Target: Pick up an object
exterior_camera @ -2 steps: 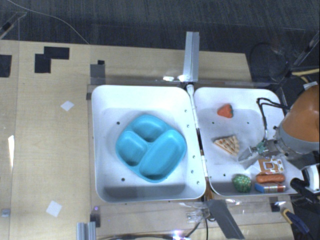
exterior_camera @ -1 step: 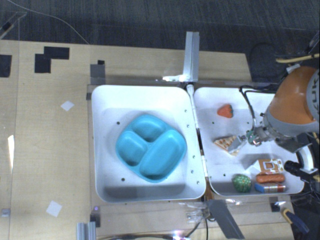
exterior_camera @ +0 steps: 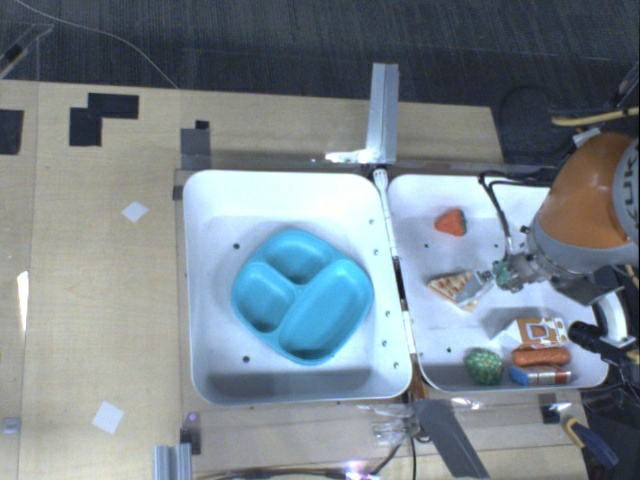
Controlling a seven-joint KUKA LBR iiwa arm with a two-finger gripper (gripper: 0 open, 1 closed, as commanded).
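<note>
Gripper poised just right of the pizza slice

In the right bin, the pizza slice lay just left of the gripper, apparently touching its tip, with its long axis running roughly left to right toward the fingers (how far they were spread could not be told from above). A short reach leftward probably decided the grab; the red piece sat farther off, up-left.

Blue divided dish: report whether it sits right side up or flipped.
Right side up: the blue divided dish shows its three hollow compartments facing the camera, in the left bin.
</note>
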